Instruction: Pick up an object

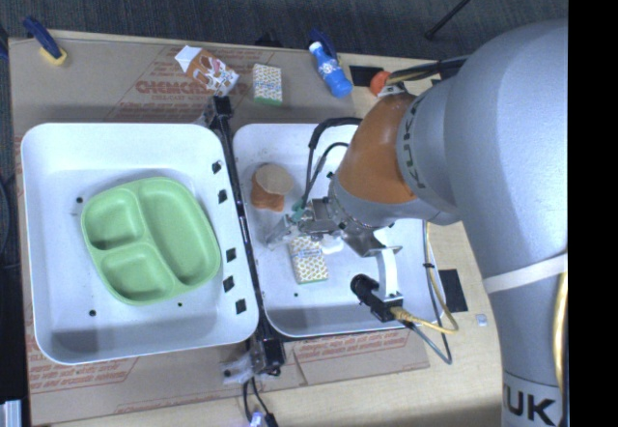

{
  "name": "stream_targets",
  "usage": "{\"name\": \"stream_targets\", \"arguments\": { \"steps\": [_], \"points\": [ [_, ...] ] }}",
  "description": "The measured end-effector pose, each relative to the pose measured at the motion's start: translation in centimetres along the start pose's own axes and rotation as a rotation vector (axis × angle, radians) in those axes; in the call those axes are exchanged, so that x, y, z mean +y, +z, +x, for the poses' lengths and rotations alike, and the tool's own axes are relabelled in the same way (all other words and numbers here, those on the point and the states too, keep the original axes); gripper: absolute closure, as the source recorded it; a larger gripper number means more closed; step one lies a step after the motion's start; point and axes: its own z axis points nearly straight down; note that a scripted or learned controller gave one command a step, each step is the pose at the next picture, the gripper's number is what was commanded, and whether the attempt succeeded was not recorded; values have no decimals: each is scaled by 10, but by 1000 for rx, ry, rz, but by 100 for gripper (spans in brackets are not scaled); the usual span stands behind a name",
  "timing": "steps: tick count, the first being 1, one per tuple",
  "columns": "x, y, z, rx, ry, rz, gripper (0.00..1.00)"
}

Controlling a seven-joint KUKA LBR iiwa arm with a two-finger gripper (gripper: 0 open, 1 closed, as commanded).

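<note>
My gripper (311, 227) hangs low in the right bin (290, 319), under the orange wrist band, right over a small patterned packet (309, 264) that lies on the bin floor. A brown round object (271, 185) sits just up and left of it in the same bin. A clear crumpled item (277, 227) lies beside the gripper on its left. The wrist hides the fingertips.
The left bin (48, 319) holds a green divided plate (150, 238). Behind the bins on the cardboard lie a snack packet (208, 72), a small patterned box (267, 83) and a blue clamp (331, 70). The grey arm covers the right bin's right half.
</note>
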Motion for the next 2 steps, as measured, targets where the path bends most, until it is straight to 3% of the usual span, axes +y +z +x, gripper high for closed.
{"name": "stream_targets", "arguments": {
  "steps": [1, 2],
  "points": [
    [0, -10, -1, 0, -2, 3, 100],
    [-59, -100, 33, 1, 3, -1, 100]
  ]
}}
